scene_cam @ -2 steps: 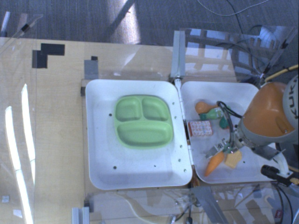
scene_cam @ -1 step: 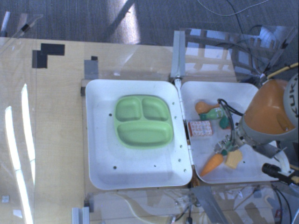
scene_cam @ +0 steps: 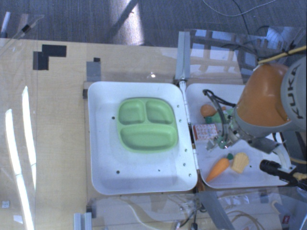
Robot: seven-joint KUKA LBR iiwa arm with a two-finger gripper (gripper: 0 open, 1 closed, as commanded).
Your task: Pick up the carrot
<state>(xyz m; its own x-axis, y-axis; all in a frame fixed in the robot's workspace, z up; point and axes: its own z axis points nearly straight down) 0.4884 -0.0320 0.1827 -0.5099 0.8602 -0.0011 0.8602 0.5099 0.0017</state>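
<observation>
carrot (scene_cam: 218, 168) | laid loose in right bin (scene_cam: 268, 180), front left, beside yellow piece (scene_cam: 240, 162) | tool (scene_cam: 221, 142) held just above it, judged pre-grasp | finger state not discernible | green tray (scene_cam: 146, 125) kept in left bin (scene_cam: 103, 143)

Grey arm (scene_cam: 293, 87) with a broad orange band (scene_cam: 261, 97) above the wrist; white letters "KU" readable on the grey shell. Black cable (scene_cam: 218, 99) loops off the wrist. Gripper (scene_cam: 221, 139) is small metal hardware with green bits, possibly connectors, too blurred to tell. Black cylindrical part (scene_cam: 276, 169) lower right.
</observation>
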